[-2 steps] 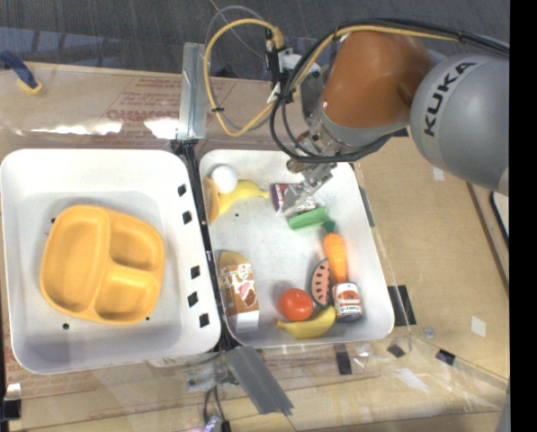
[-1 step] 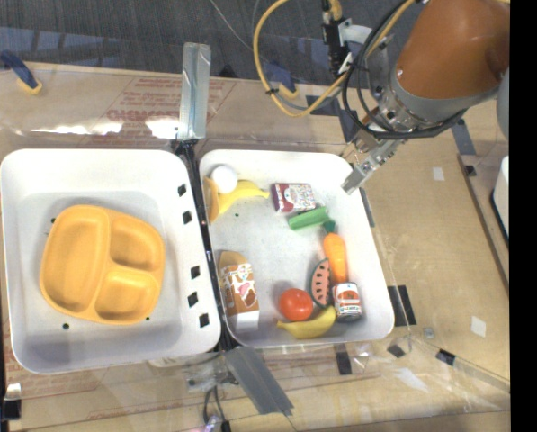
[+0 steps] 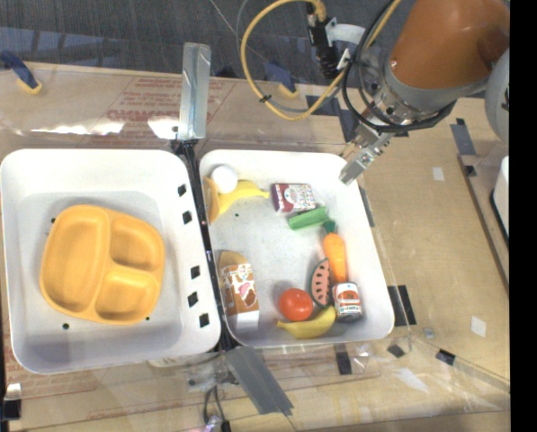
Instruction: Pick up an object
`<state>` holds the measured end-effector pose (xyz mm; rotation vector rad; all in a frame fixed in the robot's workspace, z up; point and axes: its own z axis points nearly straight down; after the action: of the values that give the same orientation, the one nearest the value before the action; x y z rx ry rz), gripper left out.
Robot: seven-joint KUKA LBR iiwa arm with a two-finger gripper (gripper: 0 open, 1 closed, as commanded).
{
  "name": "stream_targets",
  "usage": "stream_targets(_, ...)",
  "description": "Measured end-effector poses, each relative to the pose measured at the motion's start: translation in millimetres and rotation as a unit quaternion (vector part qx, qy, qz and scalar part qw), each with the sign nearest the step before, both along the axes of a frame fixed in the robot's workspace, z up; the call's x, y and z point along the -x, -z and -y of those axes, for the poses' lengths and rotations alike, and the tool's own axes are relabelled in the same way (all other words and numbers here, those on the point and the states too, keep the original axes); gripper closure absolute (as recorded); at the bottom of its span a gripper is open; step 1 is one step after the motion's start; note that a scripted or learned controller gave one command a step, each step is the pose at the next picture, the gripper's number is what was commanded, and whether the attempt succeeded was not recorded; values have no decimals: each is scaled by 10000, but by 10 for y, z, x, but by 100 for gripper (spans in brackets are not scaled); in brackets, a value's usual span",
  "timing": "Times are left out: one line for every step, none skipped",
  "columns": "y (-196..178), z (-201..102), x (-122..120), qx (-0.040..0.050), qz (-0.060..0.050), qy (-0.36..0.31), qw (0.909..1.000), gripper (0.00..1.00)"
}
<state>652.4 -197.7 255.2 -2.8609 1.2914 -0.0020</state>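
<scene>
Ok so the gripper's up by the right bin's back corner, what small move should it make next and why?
Probably move inward over the right bin: the gripper sits above its rim, with nothing under it, while the green piece and carrot lie nearest.
</scene>
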Motion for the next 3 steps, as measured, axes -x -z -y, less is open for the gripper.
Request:
stream_targets(-45, 40, 22, 5, 24, -1640, 9865, 100)
stream_targets(-257, 93, 66, 8, 49, -3057, 9521, 100)
stream_targets(-547, 91, -66, 4, 60, -3079, 9514, 100)
